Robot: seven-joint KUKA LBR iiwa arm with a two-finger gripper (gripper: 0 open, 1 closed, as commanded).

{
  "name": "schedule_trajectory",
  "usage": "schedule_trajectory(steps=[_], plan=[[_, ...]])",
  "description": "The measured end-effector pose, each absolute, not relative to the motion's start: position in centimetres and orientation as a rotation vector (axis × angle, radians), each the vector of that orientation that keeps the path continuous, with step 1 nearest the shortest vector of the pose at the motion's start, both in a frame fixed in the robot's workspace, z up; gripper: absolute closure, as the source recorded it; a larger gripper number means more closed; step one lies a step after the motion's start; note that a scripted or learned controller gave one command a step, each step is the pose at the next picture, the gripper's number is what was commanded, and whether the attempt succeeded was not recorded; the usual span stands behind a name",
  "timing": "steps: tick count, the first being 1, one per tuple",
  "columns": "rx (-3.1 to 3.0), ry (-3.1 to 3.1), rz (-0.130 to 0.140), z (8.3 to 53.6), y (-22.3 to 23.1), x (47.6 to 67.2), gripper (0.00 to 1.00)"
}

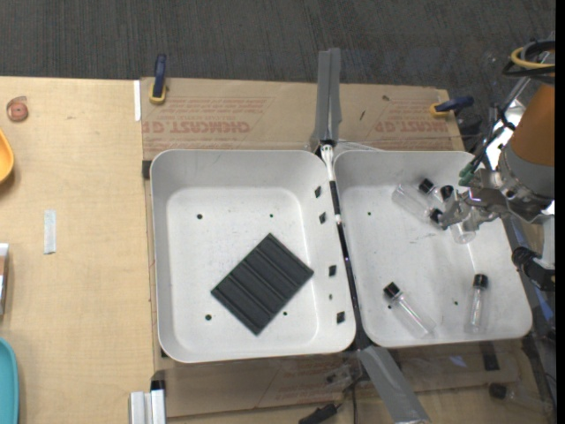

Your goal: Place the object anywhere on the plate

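Three vials (405,306) — one dark plate (262,283).

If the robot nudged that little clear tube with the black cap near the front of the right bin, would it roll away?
Probably. The tube lies on its side, round and smooth, on the bin floor. It looks see-through and thin, so likely light, slippery and maybe breakable.

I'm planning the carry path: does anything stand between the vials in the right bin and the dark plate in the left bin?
Only the raised bin walls where both bins meet, between the vials and the plate.
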State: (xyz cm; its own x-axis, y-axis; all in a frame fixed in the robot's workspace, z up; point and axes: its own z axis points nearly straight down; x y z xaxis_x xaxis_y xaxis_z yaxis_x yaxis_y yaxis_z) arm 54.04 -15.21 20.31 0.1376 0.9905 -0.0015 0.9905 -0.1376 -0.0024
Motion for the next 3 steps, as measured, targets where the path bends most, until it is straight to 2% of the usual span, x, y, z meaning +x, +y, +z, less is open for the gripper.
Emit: schedule_trajectory(steps=[1,2,3], plan=[[-2.527,-1.865,0.008,19.0,-8.2,60.2,1.0],[-2.437,-1.982,0.006,21.1,-2.5,65.8,1.0],[-2.365,-2.066,0.007,19.2,8.1,63.3,1.0]])
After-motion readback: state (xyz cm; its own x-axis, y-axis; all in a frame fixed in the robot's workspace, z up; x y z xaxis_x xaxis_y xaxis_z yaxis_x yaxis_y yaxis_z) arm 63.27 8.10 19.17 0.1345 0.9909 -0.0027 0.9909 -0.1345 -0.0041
